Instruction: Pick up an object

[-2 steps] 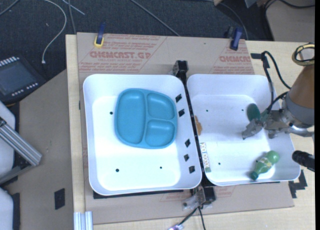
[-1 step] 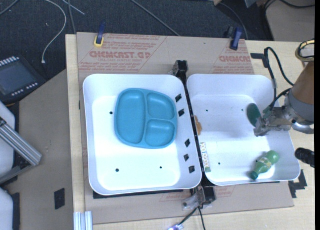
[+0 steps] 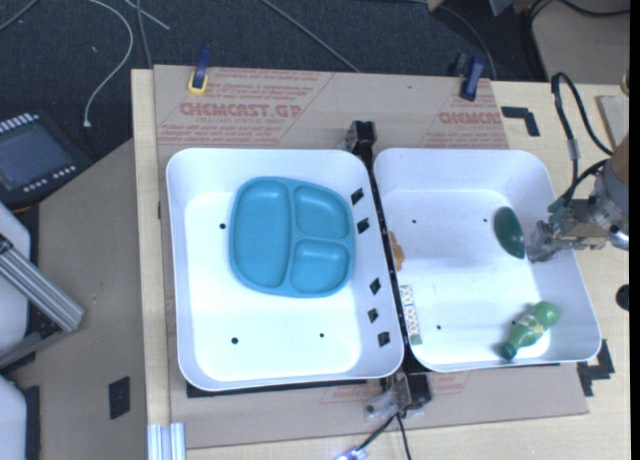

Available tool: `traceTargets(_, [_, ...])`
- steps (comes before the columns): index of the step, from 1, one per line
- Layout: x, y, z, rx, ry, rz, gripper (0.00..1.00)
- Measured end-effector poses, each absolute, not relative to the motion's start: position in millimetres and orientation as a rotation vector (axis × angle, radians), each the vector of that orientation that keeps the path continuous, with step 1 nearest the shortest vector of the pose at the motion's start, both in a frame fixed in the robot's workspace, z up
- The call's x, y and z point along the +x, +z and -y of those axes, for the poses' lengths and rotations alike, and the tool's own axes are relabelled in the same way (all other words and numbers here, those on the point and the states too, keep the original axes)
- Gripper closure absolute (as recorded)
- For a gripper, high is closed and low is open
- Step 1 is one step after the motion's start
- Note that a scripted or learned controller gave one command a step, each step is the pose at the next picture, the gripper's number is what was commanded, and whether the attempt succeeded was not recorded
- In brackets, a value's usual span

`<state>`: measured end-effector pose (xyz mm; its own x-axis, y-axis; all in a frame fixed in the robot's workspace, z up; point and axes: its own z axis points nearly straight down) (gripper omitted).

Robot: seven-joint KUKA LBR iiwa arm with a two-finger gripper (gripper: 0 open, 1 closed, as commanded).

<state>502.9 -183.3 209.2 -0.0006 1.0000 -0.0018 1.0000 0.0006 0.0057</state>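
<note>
A dark green oval object (image 3: 509, 231) lies against the right side of the right bin (image 3: 450, 188). My gripper (image 3: 547, 236) reaches in over that bin's right wall and sits right beside the green oval, touching or nearly touching its right edge. A small green bottle (image 3: 528, 329) lies tilted in the bin's front right corner, well below the gripper. A blue divided plate (image 3: 292, 236) rests in the left bin (image 3: 200, 278).
A black divider with clips (image 3: 372, 248) runs between the two bins. A strip-like label (image 3: 408, 310) lies at the right bin's left side. Cables (image 3: 570, 138) hang at the far right near the arm. The bins sit on a cardboard sheet (image 3: 260, 98).
</note>
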Motion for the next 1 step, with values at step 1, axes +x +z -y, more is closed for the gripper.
traceTargets(1, [503.2,202.9,183.1,2.222,0.000,-2.222,1.00])
